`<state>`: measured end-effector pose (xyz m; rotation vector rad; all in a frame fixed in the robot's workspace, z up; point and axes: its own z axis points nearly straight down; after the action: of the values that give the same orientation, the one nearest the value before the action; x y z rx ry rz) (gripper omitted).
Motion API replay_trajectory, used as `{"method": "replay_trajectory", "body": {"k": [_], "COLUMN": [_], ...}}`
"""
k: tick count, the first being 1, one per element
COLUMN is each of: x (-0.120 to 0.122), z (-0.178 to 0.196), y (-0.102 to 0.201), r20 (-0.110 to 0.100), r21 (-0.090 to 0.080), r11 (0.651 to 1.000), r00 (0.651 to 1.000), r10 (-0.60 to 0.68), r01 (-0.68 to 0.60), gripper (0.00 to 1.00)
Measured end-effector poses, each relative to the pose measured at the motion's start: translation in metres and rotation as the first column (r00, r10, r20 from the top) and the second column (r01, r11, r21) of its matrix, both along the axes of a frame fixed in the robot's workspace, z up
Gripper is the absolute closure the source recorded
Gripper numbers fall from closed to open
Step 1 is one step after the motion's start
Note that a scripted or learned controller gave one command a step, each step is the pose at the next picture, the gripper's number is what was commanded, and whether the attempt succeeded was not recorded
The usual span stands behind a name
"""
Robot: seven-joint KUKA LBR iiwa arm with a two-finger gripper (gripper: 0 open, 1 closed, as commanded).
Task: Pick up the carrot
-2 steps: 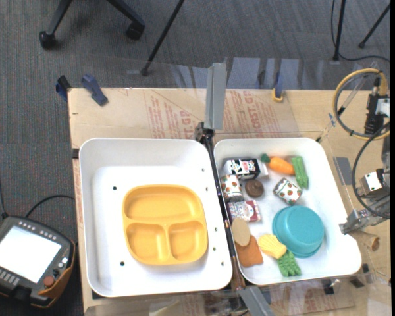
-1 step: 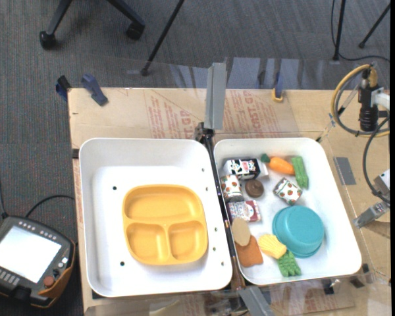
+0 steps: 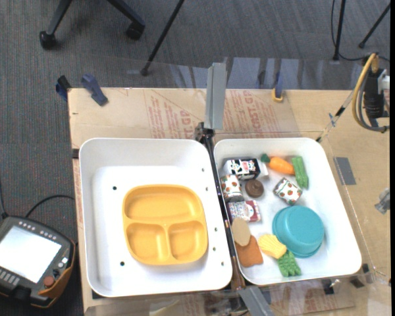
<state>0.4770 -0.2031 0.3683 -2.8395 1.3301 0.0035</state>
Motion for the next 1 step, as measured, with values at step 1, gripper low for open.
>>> {"method": "replay_trajectory", "body": {"k": [1], "x": [0.0008], "z": [-0.0657], "y": [0.0050], "r20": [-0.004], "r21": [0.004], "r11": [0.964], "r00": [0.964], "r10": [0.267], "r01": [-0.267], "gripper": [1.00]}}
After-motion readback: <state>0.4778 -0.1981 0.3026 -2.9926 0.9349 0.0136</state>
